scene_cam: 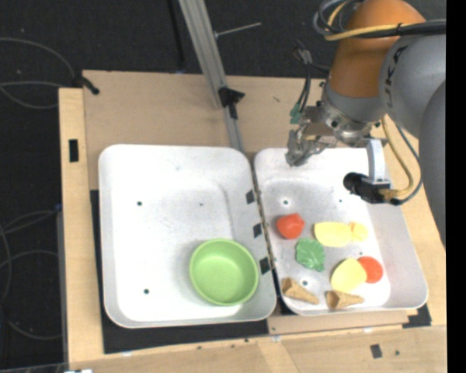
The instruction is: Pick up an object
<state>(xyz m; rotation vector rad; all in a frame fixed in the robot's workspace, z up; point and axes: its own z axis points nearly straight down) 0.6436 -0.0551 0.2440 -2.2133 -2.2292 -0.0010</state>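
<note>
My end effector (299, 152) hangs over the far left corner of the right bin (396, 231), just beside the divider between the two bins, and nothing is visible between its fingers. Whether the fingers stand apart or together cannot be determined from this angle. My arm (419, 61) enters from the right, with the orange band (369, 29) directly above the wrist. The candidate objects all lie in the near half of the right bin, well apart from my end effector. A red tomato-like piece (290, 225) sits nearest to it, close to the bin's left wall. A green leafy piece (311, 254) lies just in front of the red piece. A pale yellow piece (334, 234) lies to the right of both, with a smaller yellow piece (359, 230) touching its right end. Nearer the front edge, a yellow wedge (347, 275) lies against an orange-red piece (370, 269). Two tan wedges (299, 291) and (342, 300) rest along the front wall. The left bin (155, 200) holds a light green bowl (224, 271), upright, in its near right corner. Both bins rest side by side on the desk (140, 107). A grey metal post (206, 53) rises at a slant from the desk behind the bins.
</note>
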